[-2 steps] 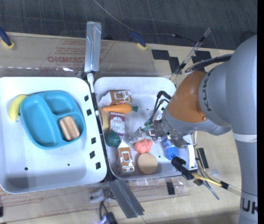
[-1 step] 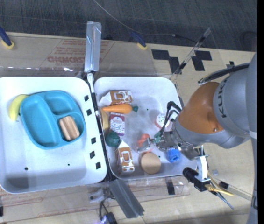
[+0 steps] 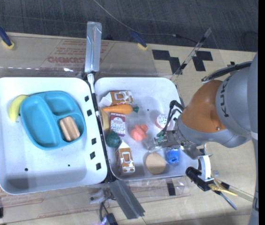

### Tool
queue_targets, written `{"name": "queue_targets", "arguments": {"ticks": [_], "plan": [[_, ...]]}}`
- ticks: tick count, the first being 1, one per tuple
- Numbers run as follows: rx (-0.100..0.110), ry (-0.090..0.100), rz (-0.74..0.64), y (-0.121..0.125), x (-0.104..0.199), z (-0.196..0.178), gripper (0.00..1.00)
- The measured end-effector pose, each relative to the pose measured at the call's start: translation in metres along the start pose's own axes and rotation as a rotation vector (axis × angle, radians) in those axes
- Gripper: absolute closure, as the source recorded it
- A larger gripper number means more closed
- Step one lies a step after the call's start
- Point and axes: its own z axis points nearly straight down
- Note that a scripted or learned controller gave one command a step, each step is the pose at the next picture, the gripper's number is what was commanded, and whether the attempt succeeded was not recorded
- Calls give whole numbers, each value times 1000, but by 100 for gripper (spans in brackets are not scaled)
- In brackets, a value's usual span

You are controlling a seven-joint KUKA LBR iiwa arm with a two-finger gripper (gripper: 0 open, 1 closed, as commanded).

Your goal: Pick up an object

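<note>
Several items crowd right bin (image 3: 141, 86) | end effector (image 3: 162, 137) near pink toy (image 3: 139, 132) | grip unclear

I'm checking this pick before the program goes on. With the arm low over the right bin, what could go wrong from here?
1. The gripper sits among crowded items: the blue object, tan ball and pink toy lie close, so it may nudge or grab the wrong one.
2. It works near the right bin's wall, so a collision looks possible.

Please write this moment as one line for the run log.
arm: over right bin | gripper: low, among items, beside blue object | grasp: not visible | left bin: blue tray
</note>
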Motion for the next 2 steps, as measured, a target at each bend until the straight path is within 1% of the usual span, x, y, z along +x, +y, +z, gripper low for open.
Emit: {"name": "queue_targets", "arguments": {"ticks": [1, 2], "plan": [[-4, -4, 424, 25, 32, -34, 100], [-3, -5, 425, 24, 31, -34, 0]]}}
